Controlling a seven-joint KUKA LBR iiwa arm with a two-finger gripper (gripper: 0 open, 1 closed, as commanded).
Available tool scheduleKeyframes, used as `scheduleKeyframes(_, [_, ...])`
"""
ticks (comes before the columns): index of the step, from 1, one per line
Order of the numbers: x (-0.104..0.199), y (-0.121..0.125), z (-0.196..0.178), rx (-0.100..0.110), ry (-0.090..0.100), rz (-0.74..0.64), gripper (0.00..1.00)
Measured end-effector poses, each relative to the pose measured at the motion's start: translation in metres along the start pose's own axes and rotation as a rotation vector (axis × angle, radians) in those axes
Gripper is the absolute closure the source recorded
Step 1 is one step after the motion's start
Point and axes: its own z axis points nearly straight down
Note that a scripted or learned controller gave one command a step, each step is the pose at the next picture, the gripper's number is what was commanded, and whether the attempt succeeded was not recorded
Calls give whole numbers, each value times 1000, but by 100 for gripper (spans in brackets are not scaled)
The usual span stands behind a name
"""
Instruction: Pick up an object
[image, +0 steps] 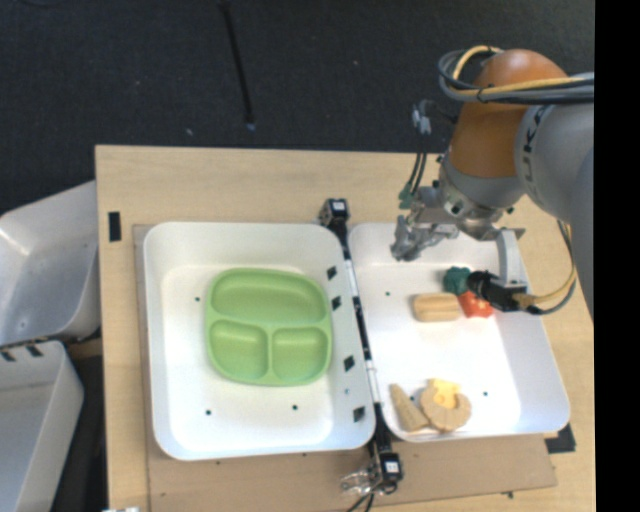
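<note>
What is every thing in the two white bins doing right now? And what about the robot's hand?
green tray: lying flat, right way up, in the left bin.
tan block: lying on its side in the right bin.
orange and teal pieces: lying close together beside the block.
tan and yellow pieces: piled at the near edge.
end effector: above the right bin's far corner, holding nothing visible.

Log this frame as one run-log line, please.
gripper: over right bin far-left corner, holding nothing | tan block: mid-bin, untouched | green tray: left bin | pick: not yet done
</note>
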Motion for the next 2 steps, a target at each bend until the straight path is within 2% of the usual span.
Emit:
scheduleKeyframes(1, [42, -28, 1, 1, -1, 1, 100])
scheduleKeyframes(2, [87, -40, 5, 1, 0, 0, 100])
